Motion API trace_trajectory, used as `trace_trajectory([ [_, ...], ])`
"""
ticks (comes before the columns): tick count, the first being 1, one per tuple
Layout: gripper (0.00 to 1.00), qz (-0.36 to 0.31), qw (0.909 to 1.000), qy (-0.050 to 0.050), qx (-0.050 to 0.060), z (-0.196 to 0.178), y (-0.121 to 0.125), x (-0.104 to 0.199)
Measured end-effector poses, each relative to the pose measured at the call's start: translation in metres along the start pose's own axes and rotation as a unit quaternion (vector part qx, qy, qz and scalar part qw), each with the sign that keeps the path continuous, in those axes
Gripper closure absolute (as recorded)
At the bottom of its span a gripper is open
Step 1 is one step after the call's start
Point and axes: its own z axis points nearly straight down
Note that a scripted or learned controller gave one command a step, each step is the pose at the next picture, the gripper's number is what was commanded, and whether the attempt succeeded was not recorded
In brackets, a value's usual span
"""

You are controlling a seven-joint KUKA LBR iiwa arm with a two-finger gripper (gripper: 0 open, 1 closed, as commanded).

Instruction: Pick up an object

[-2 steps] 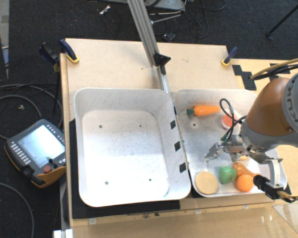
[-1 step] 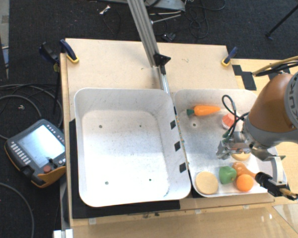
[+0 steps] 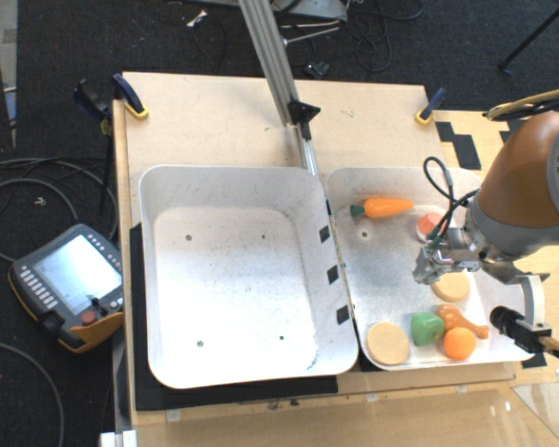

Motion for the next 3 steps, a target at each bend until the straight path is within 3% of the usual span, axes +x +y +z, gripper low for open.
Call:
trace_trajectory([
  [1, 1.00, 0.000, 1.0000, 0.000, 0.000, -0.047, 0.002, 0.000],
  [3, 1.00, -0.002, 1.0000, 0.002, 0.003, -0.037, 0.008, 0.107],
])
